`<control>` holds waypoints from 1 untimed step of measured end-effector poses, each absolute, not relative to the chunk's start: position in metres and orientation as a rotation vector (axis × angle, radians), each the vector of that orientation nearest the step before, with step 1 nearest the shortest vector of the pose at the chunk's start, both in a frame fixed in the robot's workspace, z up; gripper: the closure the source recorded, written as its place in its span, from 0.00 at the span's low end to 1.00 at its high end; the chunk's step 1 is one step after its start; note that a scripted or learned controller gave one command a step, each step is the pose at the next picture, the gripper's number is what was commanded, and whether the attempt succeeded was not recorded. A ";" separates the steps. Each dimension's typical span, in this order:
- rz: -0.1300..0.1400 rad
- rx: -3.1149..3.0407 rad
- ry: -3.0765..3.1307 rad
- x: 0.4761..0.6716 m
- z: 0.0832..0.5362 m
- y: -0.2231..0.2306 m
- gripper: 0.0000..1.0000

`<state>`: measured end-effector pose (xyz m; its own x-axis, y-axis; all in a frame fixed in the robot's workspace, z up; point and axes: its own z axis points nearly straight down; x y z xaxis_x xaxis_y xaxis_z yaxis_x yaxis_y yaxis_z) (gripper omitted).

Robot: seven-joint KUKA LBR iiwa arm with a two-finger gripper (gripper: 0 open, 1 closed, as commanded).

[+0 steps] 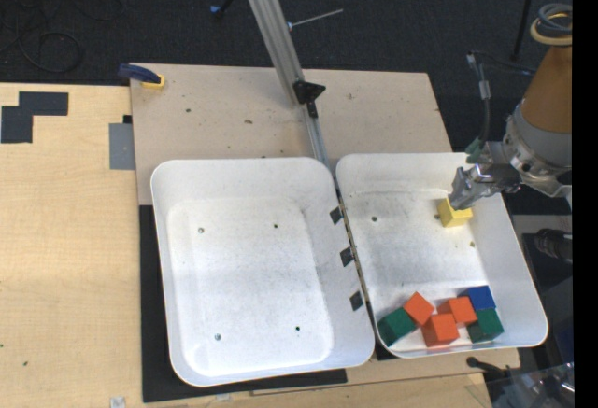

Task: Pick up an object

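Dark carpeted floor with stray cables surrounds a pale wooden bench [75,238], on which two shallow white plastic bins sit side by side, touching along a black-clipped seam. From the far edge a slanted silver aluminium rail [277,33] runs down toward that seam, and a small blue-and-yellow clamp [143,75] lies at the bench's far left corner. The left bin [243,359] holds no blocks; the right bin [420,182] holds all of them. A small yellow wooden cube [455,213] sits alone toward the far right of that bin, and the two-finger gripper [467,186] is right at its top edge, the grey arm reaching in from the right. Whether the fingers are spread around the cube or already pinching it cannot be told from this slant; the cube appears to rest on the bin floor. In the near right corner lies a tight cluster: three orange wooden cubes [439,327], two dark green blocks [397,326] and a blue block [480,297], all touching or nearly so. The yellow cube looks the sensible target, since it stands well apart from the others and from the bin wall. To do it well, the fingers should straddle two opposite flat faces squarely, go low enough to grip below the top edge, close firmly, then lift straight up so the cube does not twist free.
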<state>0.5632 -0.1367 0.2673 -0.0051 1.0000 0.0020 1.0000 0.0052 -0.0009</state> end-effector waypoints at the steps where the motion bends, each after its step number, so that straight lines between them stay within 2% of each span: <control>1: -0.001 -2.216 -2.224 0.582 0.270 -0.089 1.00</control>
